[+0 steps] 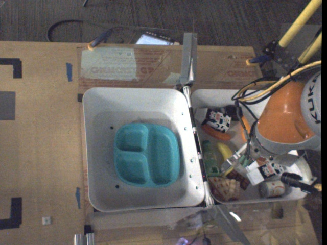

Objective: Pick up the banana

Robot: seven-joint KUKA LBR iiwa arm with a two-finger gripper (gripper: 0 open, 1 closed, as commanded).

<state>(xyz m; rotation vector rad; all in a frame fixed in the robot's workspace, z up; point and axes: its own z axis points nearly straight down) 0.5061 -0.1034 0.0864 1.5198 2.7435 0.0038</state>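
Banana [225, 150] between green bottle [209, 158] and arm [283, 121].

Grey KUKA arm [311, 98] with a broad orange band [283, 121], black lettering, yellow and black cables.

A single fixed camera sits above the tabletop [41, 137] and looks down at a slant, far enough back to take in both white bins whole: the left bin [97, 106] near centre, the right bin [204, 97] toward the right edge. Dark floor [204, 9] runs along the top (the far side). The arm [281, 121] enters from the right.
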